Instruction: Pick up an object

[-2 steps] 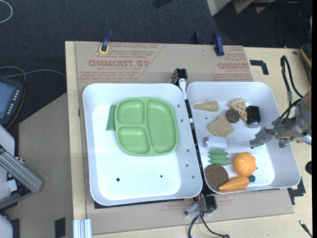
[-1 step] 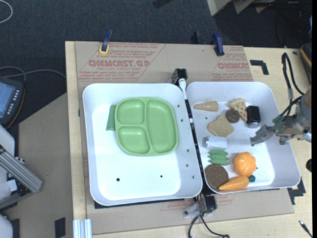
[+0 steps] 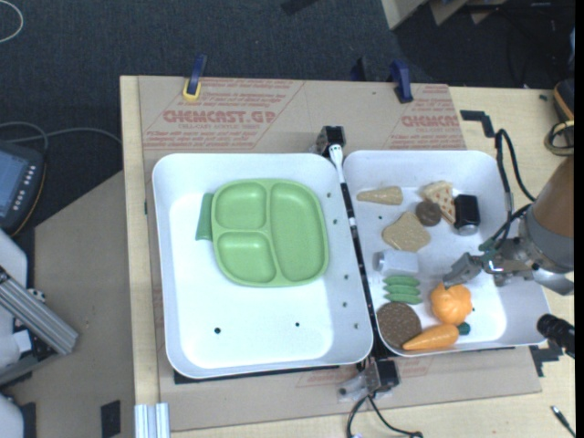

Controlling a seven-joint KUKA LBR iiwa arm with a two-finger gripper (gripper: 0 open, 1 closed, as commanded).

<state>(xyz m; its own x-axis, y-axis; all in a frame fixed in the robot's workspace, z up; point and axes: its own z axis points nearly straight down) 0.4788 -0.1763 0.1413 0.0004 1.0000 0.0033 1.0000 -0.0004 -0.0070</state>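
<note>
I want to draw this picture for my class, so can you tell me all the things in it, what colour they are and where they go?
Bins: two, white, side by side on the bench.
Divided plate: one, light green, in the left bin.
Orange fruit: one, orange, near the front of the right bin.
Carrot: one, orange, front edge of the right bin.
Round patty: one, brown, left of the carrot.
Pea pods: one bunch, green, above the patty.
Tan food pieces: a few, at the back of the right bin.
Black block: one, back right.
Clamps: two, blue, back edge of the board.
Gripper: one, grey, over the right bin beside the orange fruit.
</note>
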